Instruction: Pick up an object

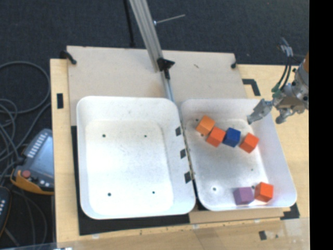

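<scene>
The left bin [130, 155] lies at nine o'clock of the right bin [237, 155], their rims touching. In the right bin a row runs from an orange cube [205, 124] through a second orange cube [216, 136] and a blue cube [232, 137] to a third orange cube [249, 142]. A purple cube [243, 195] and another orange cube [265, 191] sit at five o'clock. The gripper [270, 112] hovers at two o'clock over the bin's rim, fingers spread and holding nothing; the row lies at its eight o'clock, nearby but apart.

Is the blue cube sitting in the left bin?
No, the blue cube sits in the right bin, in a row with orange cubes.
</scene>
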Robot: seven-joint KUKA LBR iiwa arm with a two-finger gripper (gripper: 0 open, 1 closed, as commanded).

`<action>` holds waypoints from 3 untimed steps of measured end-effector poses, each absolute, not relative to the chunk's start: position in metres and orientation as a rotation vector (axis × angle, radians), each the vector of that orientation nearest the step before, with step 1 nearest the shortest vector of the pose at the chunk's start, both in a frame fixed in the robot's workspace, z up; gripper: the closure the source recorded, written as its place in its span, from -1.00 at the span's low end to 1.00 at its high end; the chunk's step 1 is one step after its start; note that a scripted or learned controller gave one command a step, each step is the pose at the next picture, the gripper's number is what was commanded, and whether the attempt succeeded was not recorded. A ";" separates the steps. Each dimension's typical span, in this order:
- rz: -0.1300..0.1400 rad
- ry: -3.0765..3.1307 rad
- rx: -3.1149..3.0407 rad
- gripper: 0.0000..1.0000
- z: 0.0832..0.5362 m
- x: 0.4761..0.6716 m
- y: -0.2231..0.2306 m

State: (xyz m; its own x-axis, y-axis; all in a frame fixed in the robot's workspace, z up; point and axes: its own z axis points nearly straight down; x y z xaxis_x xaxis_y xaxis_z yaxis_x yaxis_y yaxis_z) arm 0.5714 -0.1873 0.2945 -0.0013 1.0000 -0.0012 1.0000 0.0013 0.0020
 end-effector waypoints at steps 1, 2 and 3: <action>-0.003 2.228 2.218 -1.00 0.178 0.637 -0.149; 0.004 2.223 2.214 -1.00 0.222 0.628 -0.128; -0.004 2.224 2.218 -1.00 0.096 0.651 -0.088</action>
State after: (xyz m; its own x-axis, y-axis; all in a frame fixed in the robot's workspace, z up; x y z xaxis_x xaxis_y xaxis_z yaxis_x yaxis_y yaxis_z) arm 0.6507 -0.0885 0.0961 -0.0029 1.0000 -0.0022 1.0000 0.0029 -0.0010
